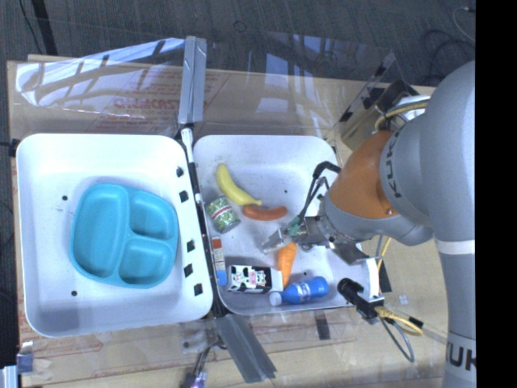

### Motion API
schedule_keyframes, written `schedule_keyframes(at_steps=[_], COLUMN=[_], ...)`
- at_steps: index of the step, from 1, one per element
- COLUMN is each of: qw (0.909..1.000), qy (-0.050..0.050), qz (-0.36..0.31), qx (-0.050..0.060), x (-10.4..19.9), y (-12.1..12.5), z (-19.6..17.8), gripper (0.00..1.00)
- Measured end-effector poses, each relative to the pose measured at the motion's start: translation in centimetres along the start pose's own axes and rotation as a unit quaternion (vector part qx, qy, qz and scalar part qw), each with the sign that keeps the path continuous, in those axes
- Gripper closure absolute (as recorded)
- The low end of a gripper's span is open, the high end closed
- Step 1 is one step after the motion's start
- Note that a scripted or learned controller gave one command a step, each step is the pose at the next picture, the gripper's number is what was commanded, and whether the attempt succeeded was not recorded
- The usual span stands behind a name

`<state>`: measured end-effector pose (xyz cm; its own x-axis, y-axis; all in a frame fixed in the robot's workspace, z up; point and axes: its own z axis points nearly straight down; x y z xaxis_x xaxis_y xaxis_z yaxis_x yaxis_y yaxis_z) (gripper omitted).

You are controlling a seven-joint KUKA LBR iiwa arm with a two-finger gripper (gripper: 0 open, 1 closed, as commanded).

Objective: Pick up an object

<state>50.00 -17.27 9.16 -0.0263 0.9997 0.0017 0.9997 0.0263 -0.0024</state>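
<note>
The right bin [266, 148] holds several small objects. A yellow banana [232, 186] lies at its upper left, with a reddish sausage [265, 212] just right of it. A small green-labelled can [222, 213] sits near the left wall. An orange carrot [286, 260] lies lower in the bin, directly under my gripper [280, 237]. The gripper hangs low over the bin's middle, between the sausage and the carrot. A blue bottle [305, 289] and a cow-print carton [249, 278] lie along the front wall.
The left bin [48, 297] holds a blue divided plate [123, 234]. A grey divider bar [191, 83] runs between the bins. The arm's orange band [363, 188] and grey body cover the right bin's right side. Cables lie at the bench's front right [396, 322].
</note>
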Motion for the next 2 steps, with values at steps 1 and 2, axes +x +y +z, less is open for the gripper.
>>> schedule_keyframes(at_steps=[1, 2], qw=[1.0, 1.0], qy=[0.001, -0.001], qz=[-0.004, 0.003], qx=[0.0, -0.002], x=[0.1, 1.6], y=[0.1, -0.3], z=[-0.9, -15.4], gripper=[1.0, 1.0])
